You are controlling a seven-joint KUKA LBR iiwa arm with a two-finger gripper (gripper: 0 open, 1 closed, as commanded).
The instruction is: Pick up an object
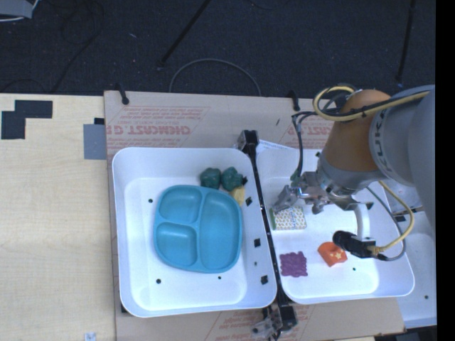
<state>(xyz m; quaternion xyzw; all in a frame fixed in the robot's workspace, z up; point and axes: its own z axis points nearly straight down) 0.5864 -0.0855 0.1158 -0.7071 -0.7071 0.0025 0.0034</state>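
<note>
Gripper hangs over a speckled block; grip state unclear. Block looks light, soft; pinch its opposite sides.

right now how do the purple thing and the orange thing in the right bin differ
The purple thing is flat, fuzzy-edged and roughly square; the orange thing is smaller, blockier and glossy. The purple thing lies clear near the divider, while the orange thing sits further right, beside a black part of the arm. Both rest on the floor of the right bin, towards its front edge.
</note>
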